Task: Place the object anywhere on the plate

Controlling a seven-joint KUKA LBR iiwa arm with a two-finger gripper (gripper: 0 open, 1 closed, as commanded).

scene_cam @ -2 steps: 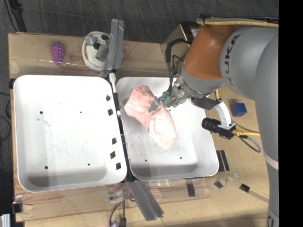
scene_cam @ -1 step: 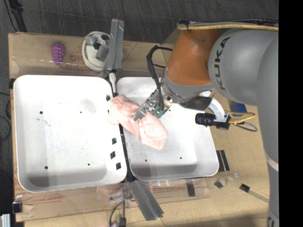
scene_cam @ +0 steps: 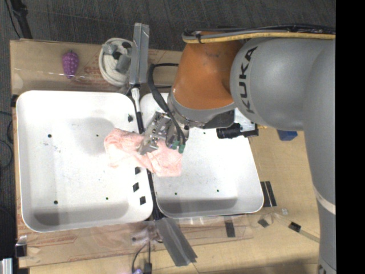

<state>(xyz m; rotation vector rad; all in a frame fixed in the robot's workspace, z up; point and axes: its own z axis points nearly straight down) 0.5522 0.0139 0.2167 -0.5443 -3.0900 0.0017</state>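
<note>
A pale pink, crumpled-looking plate (scene_cam: 162, 161) lies across the ridge between the two white bins, part in the left bin (scene_cam: 63, 170) and part in the right bin (scene_cam: 228, 176). My gripper (scene_cam: 158, 137) hangs right over the plate's middle, below the orange wrist band (scene_cam: 205, 73). Its metal tip overlaps the pink surface, and a small green piece (scene_cam: 181, 148) shows at its right side. I cannot make out any separate object held in it. The arm hides the back of the right bin.
A purple grape bunch (scene_cam: 70, 63) lies on the bench behind the left bin. A white round holder (scene_cam: 116, 59) and a grey upright bar (scene_cam: 140, 50) stand at the back between the bins. Black tape marks (scene_cam: 138, 186) sit along the ridge.
</note>
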